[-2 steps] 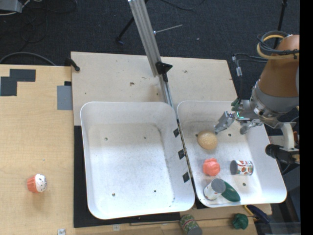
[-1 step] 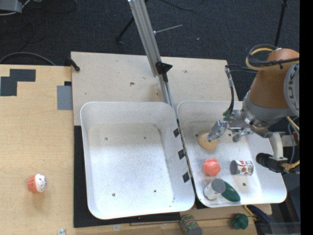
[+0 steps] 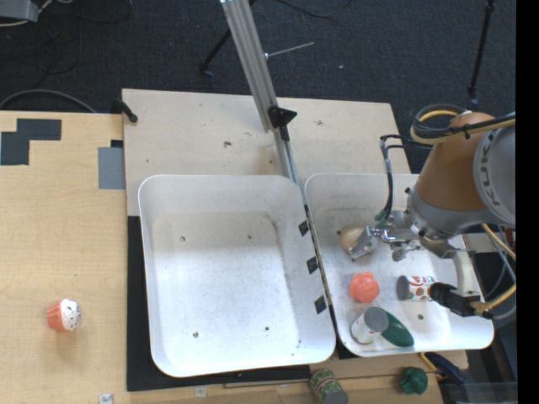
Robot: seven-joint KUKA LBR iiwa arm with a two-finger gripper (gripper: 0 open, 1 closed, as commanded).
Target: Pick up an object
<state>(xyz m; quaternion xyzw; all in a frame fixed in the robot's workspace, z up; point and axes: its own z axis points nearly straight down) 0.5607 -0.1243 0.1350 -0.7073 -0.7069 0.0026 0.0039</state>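
Two shallow white plastic bins seen side by side; left bin (image 3: 219,276) speckled with dark flecks. Right bin (image 3: 337,194) is occupied by rough orange ball (image 3: 365,288), rounded tan lump (image 3: 351,238), small red-and-white printed can (image 3: 416,288) lying on side, white cup (image 3: 367,326) touching smooth green oval piece (image 3: 397,333) at near edge. Arm is reached in from right, orange band above wrist, metallic gripper (image 3: 367,244) lowered just beside tan lump. Jaw state cannot be told.
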